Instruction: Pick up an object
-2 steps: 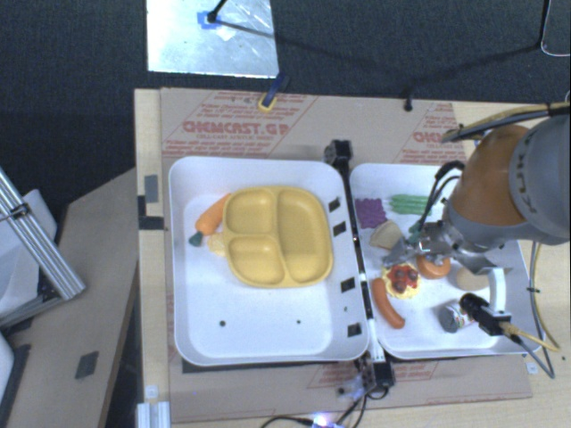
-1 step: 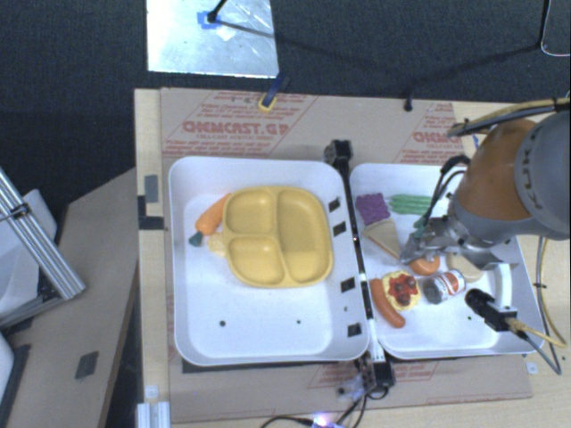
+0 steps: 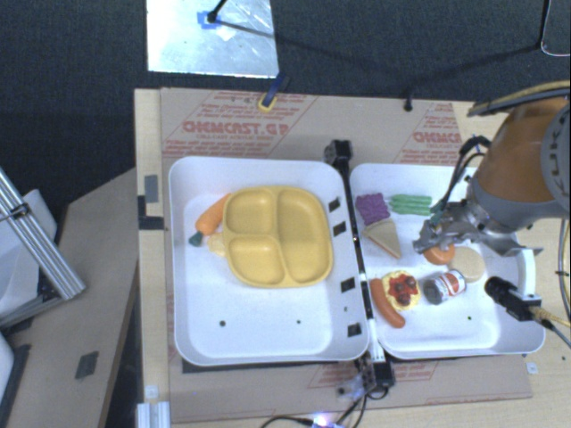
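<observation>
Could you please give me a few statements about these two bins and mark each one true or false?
1. The yellow divided plastic tray lies in the left white bin. True.
2. The orange toy carrot lies in the right white bin. False: it lies in the left bin, beside the tray.
3. The purple toy grape bunch lies next to the green toy beans. True.
4. The gripper hangs above the left bin. False: above the right.
</observation>
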Motion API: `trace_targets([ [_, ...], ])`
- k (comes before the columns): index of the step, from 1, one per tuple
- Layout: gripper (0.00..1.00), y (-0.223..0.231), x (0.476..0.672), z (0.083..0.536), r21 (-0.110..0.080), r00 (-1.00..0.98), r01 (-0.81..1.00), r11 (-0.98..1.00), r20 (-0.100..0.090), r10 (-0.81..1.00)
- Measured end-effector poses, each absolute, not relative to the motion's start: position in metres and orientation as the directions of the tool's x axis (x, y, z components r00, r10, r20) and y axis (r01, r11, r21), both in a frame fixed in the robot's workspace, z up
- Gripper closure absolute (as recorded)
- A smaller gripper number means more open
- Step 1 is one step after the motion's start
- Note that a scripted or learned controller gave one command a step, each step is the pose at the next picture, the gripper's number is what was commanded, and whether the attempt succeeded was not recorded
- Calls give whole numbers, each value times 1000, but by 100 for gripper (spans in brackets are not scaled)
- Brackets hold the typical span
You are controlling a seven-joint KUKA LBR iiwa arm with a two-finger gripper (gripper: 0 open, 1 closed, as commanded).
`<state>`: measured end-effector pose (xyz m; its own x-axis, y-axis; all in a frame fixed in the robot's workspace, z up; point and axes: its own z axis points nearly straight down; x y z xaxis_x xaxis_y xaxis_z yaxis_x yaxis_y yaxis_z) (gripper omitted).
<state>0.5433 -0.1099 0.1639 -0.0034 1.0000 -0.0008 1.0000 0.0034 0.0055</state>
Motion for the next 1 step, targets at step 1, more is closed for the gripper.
trace_targets([
  [1,100,-110,545,218,7,-4,1000,4,-1,1000],
])
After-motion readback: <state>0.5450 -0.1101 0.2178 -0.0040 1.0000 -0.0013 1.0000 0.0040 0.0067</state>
